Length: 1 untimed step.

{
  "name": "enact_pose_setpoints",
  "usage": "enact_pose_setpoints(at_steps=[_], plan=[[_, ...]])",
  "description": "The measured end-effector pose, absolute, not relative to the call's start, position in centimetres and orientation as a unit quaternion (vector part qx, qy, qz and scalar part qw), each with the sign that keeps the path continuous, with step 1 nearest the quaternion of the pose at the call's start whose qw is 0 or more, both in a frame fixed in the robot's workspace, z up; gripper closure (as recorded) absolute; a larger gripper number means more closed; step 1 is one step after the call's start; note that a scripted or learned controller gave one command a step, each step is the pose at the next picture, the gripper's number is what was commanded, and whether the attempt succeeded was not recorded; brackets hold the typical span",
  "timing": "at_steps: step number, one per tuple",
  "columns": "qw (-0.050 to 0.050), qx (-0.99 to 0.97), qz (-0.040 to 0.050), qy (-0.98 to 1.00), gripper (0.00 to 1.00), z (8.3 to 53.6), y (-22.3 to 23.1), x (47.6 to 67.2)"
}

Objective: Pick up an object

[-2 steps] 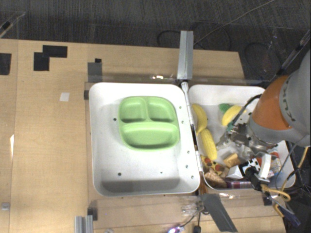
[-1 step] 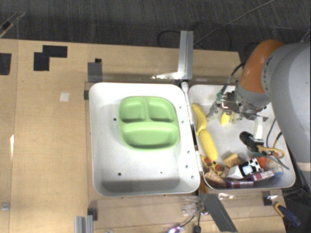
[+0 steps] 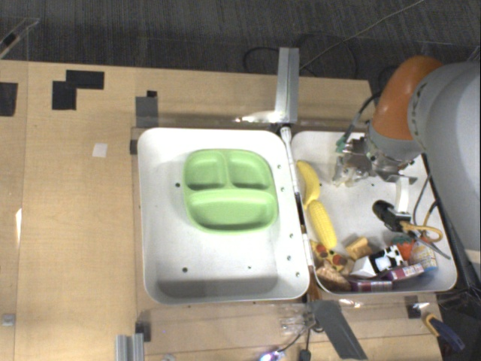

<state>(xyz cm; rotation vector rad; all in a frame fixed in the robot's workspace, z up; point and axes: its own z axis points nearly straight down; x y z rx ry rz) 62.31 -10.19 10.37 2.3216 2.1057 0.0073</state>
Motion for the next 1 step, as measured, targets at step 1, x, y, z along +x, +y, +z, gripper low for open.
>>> enact_pose_setpoints(at_steps=[1], plan=[[0.004, 0.741, 0.0026, 0.672, 0.0, 10.36, -10.16, 62.33]])
